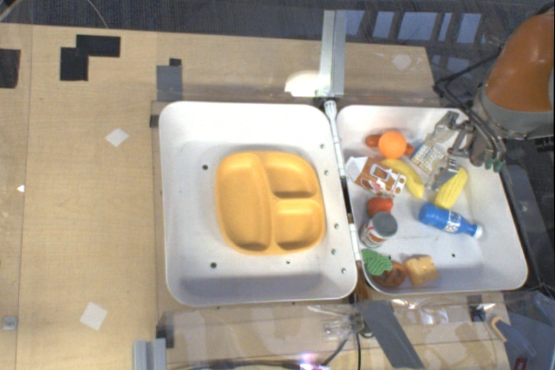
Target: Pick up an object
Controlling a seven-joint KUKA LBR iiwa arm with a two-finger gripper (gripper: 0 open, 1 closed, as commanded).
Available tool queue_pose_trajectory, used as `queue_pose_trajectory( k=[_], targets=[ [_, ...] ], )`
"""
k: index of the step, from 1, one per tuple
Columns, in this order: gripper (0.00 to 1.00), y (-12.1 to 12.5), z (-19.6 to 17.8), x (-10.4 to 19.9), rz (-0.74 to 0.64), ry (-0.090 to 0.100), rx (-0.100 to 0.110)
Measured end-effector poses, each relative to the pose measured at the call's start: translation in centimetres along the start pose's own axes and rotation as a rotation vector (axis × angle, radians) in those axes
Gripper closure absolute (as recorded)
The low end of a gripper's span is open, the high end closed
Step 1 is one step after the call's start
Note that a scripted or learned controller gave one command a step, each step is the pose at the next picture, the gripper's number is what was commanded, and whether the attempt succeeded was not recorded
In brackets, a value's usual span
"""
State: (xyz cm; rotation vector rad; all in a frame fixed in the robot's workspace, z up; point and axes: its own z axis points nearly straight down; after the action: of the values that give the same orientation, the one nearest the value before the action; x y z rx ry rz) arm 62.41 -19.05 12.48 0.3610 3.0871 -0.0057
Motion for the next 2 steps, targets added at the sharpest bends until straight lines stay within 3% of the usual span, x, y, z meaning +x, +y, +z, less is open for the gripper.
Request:
queue_pose_trajectory(
  k=[1,2],
  targets=[
    [0.0,6.7,3.7,-1.6,0.035,0.023,-0.002],
    [0.0,8.1,3.7,-1.7,0.283,0.038,0.01]
  ],
)
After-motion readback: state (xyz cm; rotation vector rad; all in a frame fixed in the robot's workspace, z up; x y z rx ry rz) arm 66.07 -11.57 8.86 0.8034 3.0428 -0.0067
